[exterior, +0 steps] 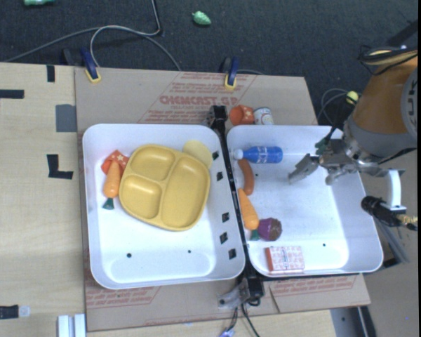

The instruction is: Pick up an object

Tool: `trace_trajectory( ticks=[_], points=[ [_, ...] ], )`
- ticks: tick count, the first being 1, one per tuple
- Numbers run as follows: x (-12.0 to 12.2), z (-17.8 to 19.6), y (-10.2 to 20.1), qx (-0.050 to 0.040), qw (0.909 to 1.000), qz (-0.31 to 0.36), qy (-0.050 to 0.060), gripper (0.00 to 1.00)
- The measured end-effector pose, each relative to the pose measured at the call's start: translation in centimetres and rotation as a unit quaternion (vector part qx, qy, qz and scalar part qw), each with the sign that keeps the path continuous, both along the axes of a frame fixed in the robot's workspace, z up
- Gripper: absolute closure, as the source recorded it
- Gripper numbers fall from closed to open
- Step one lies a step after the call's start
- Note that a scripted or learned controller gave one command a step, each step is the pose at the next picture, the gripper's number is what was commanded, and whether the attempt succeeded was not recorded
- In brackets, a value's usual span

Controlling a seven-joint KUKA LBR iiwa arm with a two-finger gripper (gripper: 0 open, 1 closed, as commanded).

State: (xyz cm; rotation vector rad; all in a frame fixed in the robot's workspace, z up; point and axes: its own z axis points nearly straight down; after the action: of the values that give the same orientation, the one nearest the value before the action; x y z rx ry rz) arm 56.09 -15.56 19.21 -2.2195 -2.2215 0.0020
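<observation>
My gripper (317, 170) hovers over the right bin (351, 258), near its upper right part, fingers spread open with nothing between them. To its left in this bin lies a blue and white bottle (259, 154). A hot dog (246, 175) lies below the bottle along the bin's left wall, with a carrot (248, 211) under it and a purple onion-like piece (269, 228) beside that. A red and white box (285, 258) rests near the front edge.
The left bin (154, 265) holds a yellow divided plate (164, 187), a carrot (112, 180) and a red item (114, 161) at its left. An orange piece (240, 114) and a small can (263, 116) sit behind the bins. Clamps (230, 73) grip the cardboard's back edge.
</observation>
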Motion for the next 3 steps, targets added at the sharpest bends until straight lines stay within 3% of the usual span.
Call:
trace_trajectory(
  ticks=[1, 2, 3],
  points=[
    [3.1, -9.9, 4.9, -0.0004, 1.0, 0.0, -0.001, 0.0],
    [7.5, -8.6, 5.0, -0.0001, 1.0, 0.0, -0.001, 0.0],
    [10.4, -10.8, 3.2, 0.0016, 1.0, 0.001, 0.009, 0.0]
  ],
)
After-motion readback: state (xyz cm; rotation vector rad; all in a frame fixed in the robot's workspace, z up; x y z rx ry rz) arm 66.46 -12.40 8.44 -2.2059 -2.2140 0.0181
